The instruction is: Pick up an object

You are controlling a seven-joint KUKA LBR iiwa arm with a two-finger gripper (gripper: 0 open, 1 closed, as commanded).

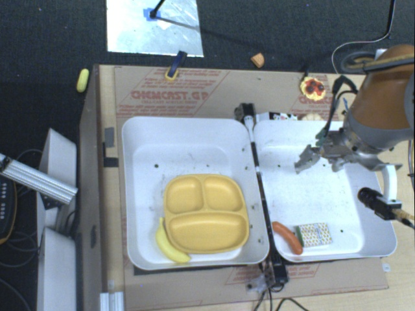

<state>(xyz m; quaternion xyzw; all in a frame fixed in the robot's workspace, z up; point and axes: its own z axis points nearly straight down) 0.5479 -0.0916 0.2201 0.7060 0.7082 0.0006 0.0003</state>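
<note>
Claw: fingers apart, holding nothing, over right bin. Sausage: lies below-left of claw, long axis diagonal, beside patterned packet.

I have one camera, fixed above the counter and looking down at a slant. It sits far enough back to take in both white bins, the left bin and the right bin, plus dark floor beyond the far edge. The arm enters from the right side. How high the camera sits I can't really judge.
</note>
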